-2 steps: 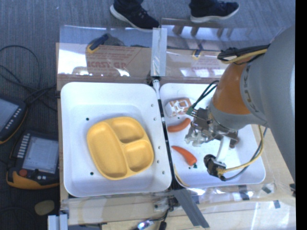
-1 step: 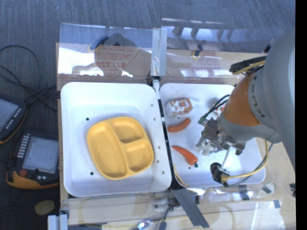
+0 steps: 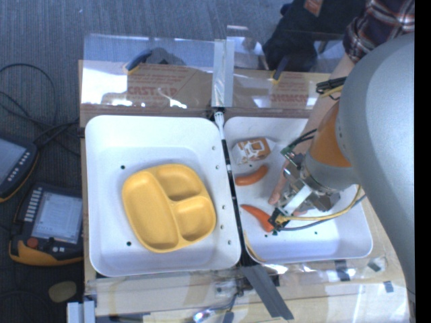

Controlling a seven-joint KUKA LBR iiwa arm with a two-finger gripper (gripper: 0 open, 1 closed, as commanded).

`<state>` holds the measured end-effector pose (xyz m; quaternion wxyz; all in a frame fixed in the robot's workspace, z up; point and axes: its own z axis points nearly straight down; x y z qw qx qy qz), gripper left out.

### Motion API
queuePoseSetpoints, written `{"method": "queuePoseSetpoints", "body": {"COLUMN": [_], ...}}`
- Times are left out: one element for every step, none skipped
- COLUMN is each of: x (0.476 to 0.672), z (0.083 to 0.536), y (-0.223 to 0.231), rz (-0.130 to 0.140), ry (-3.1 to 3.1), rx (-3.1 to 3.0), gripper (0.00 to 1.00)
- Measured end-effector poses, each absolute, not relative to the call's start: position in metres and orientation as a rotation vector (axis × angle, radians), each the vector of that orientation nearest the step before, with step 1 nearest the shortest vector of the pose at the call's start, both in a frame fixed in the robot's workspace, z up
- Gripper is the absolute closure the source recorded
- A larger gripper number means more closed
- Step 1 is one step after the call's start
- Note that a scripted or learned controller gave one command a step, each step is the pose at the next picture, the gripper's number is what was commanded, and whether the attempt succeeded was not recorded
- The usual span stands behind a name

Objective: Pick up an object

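Note:
My gripper [image 3: 288,188] hangs low over the middle of the right bin [image 3: 350,244], reaching in from the right. Just left of it an orange sausage-shaped piece [image 3: 250,175] lies on the bin floor. A red-orange curved piece [image 3: 256,214] lies below that, close to the gripper's lower left. A brown and white toy food item [image 3: 252,151] sits near the bin's far left corner. A pale pink stick-like shape [image 3: 275,191] shows right against the gripper's left side; what it is cannot be made out.
The left bin [image 3: 108,147] holds a yellow divided plate [image 3: 169,206]. A raised rim between the bins [image 3: 227,180] runs just left of the small objects. Cardboard and clear plastic [image 3: 161,86] lie behind both bins. The grey arm [image 3: 380,113] covers the right bin's right side.

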<state>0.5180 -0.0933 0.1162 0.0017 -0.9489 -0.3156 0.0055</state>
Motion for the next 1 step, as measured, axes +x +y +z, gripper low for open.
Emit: {"method": "queuePoseSetpoints", "body": {"x": [0.5313], "z": [0.1374], "y": [-0.1037], "rz": [-0.037], "ry": [-1.008], "rx": [-3.021], "gripper": [1.0]}}
